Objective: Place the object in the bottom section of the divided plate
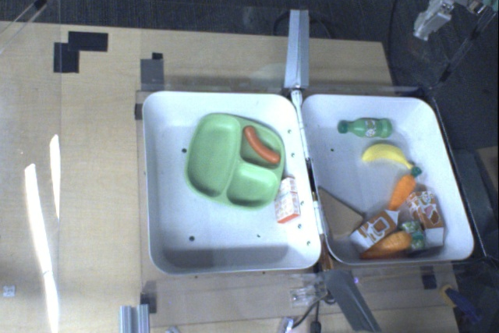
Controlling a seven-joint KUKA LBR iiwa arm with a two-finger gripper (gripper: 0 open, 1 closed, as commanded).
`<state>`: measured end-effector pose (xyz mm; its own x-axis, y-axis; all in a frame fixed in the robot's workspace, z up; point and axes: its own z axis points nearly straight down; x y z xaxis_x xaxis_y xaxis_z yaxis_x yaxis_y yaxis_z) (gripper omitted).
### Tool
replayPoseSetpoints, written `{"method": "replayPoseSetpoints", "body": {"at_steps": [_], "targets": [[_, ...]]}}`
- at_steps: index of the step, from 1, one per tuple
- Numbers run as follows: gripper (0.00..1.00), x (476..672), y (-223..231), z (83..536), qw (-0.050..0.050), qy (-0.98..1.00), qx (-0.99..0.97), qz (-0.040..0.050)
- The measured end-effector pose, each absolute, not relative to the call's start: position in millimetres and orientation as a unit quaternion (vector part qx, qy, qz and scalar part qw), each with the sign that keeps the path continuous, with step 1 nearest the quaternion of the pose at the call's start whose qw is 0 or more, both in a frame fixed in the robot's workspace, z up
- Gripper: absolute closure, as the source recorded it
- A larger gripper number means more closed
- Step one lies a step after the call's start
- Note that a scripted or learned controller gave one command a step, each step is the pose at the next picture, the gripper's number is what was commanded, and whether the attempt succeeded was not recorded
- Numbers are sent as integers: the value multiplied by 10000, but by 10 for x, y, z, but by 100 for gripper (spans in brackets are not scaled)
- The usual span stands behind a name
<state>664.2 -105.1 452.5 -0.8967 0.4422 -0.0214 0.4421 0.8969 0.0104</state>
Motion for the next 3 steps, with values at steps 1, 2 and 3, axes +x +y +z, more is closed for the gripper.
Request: {"method": "replayPoseSetpoints", "body": {"at_steps": [1, 2, 3], "targets": [[100, 6431, -1713, 4379, 54, 9958, 916, -2], [100, 6481, -2043, 4387, 63, 9638, 2665, 4], [100, 6576, -1672, 4133, 53, 9673, 2536, 9]]}}
